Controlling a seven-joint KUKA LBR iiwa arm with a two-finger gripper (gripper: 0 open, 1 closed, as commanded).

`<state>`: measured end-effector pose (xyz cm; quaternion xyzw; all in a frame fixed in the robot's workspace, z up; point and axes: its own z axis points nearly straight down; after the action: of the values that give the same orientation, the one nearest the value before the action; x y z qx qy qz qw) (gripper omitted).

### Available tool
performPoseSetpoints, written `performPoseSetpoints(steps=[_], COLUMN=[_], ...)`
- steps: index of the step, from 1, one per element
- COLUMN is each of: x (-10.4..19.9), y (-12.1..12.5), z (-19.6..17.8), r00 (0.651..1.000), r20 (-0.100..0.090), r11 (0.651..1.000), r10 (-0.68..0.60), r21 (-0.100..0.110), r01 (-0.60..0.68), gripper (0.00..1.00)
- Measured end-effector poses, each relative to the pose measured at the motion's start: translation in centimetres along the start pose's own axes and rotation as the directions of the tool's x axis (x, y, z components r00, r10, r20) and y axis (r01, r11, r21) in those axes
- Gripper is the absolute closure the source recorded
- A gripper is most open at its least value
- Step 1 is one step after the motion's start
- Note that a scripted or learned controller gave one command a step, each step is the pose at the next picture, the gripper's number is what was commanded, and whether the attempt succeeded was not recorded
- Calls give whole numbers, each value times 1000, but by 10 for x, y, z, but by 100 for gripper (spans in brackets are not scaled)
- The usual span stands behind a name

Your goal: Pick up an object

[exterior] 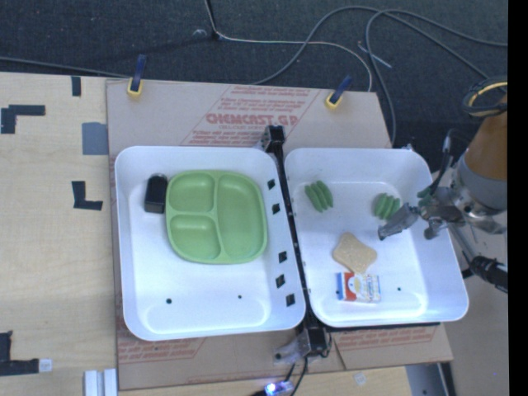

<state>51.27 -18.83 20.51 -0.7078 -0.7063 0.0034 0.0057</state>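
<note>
The right bin (412,167) holds a green ridged piece (318,195) at its upper left and a second green piece (385,205) further right. A tan bread-like slice (355,253) lies in the middle, and below it a white packet with red and blue print (359,287). My gripper (412,226) hangs over the bin's right side, just below and right of the second green piece. Its two grey fingers (396,224) are spread open with nothing between them. The arm's orange band (488,147) shows at the right edge.
The left bin (136,246) carries a green divided plate (217,216) and a small black block (156,194) at the plate's left. A black divider strip (285,221) runs between the bins. Cables (330,31) lie on the dark floor behind the bench.
</note>
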Motion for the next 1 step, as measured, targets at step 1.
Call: performPoseSetpoints(steps=[1], x=[0], y=[3], z=[-6], r00=[1000], r20=[3], r11=[1000], r10=[-3], r21=[-11], r01=[3], gripper=[0])
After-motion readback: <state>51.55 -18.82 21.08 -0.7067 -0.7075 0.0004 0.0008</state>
